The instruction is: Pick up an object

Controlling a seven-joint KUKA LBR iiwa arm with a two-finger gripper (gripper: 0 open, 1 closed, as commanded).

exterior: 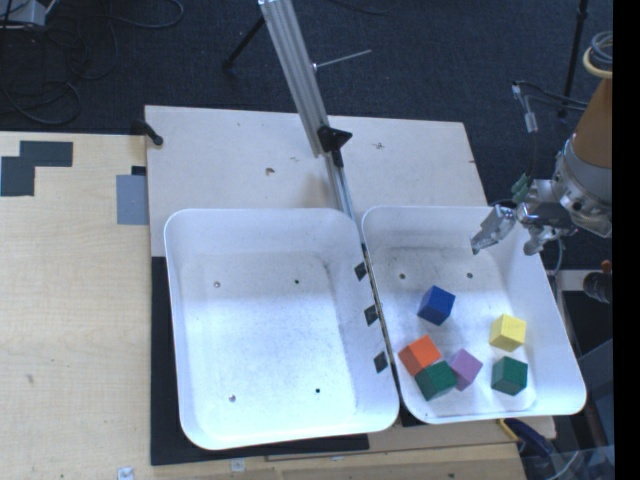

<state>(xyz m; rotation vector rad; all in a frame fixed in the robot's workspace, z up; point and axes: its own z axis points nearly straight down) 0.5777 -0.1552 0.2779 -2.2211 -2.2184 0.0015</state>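
In the right bin (395, 230) lie several small blocks: a blue cube (436, 305), a yellow cube (508, 332), an orange cube (419, 353), a dark green cube (436, 380), a purple cube (465, 368) and another green cube (509, 375). My gripper (512, 232) hangs above the far right part of this bin, up and to the right of the blue cube. Its fingers are spread apart and nothing is between them.
The left bin (190, 268) sits beside the right one, with black clips along the shared edge. A slanted aluminium rail (300, 78) rises from behind the bins. Cables and stand legs lie on the dark floor beyond.
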